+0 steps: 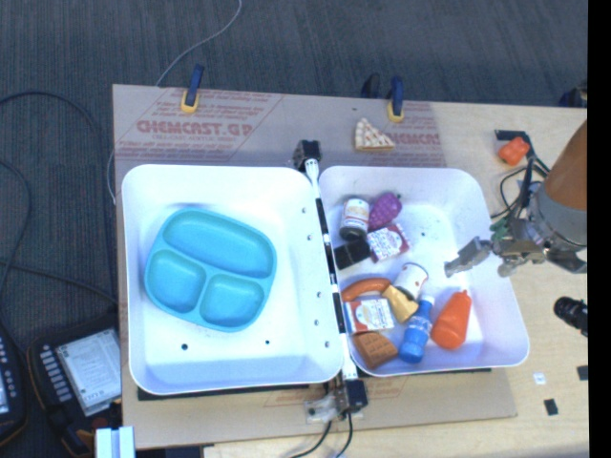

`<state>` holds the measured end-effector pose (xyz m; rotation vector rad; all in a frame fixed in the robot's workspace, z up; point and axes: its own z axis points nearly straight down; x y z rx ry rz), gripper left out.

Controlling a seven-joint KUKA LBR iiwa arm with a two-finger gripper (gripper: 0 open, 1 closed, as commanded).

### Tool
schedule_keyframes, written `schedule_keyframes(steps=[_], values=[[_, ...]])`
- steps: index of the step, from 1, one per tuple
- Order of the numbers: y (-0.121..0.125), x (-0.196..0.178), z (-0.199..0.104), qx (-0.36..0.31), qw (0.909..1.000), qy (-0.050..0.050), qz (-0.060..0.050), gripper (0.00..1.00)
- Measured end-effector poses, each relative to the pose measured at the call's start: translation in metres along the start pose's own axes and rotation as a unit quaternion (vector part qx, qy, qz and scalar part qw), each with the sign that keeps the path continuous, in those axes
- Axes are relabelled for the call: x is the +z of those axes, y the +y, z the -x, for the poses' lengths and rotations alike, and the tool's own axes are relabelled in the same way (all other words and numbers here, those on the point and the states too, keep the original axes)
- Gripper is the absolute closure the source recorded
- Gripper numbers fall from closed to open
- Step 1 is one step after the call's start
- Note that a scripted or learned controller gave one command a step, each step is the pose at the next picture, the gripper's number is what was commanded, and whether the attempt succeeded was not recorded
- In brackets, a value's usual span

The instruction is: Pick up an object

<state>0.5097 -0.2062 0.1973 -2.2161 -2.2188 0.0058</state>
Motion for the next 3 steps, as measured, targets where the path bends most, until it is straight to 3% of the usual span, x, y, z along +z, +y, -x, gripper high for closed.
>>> schedule_keyframes(steps=[1,2,3], values=[[-0.022,0.112,-0.081,0.001,1.0,-0.002,0.006,0.0],[-0.02,0.104,-0.08,0.001,1.0,-0.002,0.006,1.0],[0.018,-0.043,-0.153,0.0,1.0,-0.001,0.005,1.0]])
